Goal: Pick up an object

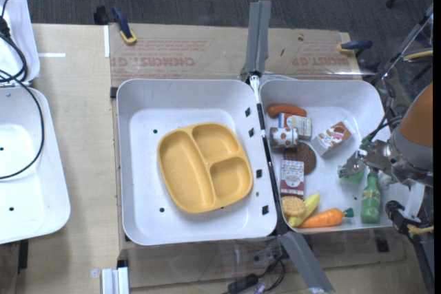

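We read the pick as not yet done – nothing was lifted, everything lay on a bin floor, so approach, grasp and lift were all left.

Going L to R: the left bin [131, 148] held one yellow divided tray [204, 166] w/ three compartments, sitting a bit left of centre. Past the divider, the right bin [324, 87] held the clutter, approx ten items: one sausage [286, 109] at the top, one small carton [298, 124] just below it, one little can [283, 137] beside that, one dark round cookie [304, 156], one flat red-label packet [292, 175] overlapping it, one round cracker [293, 206], one banana [307, 207], one carrot [322, 218] along the front wall, one red-and-white box [332, 136] further right, and one green bottle [371, 197] upright near the right wall.

The gripper [358, 165] hung low at the right side of that bin, just above-left of the bottle – we couldn't tell if it was parted or closed, and saw nothing in it. Any of the ten could be the target; the bottle was nearest.
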`<move>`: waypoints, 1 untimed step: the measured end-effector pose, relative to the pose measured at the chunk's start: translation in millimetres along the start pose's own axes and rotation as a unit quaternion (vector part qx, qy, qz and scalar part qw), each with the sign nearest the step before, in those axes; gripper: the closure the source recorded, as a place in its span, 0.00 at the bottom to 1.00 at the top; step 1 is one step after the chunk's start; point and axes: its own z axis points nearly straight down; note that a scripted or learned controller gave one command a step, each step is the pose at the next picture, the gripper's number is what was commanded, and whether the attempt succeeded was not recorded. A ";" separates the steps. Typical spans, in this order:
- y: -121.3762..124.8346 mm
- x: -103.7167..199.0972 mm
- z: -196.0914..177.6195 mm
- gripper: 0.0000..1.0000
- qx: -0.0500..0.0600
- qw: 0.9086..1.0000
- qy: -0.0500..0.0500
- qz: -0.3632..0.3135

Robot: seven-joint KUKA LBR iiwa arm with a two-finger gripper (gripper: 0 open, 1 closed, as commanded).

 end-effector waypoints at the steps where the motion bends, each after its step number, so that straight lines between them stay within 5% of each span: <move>1: 68.6 31.5 7.6 0.00 0.001 0.999 -0.002 -0.050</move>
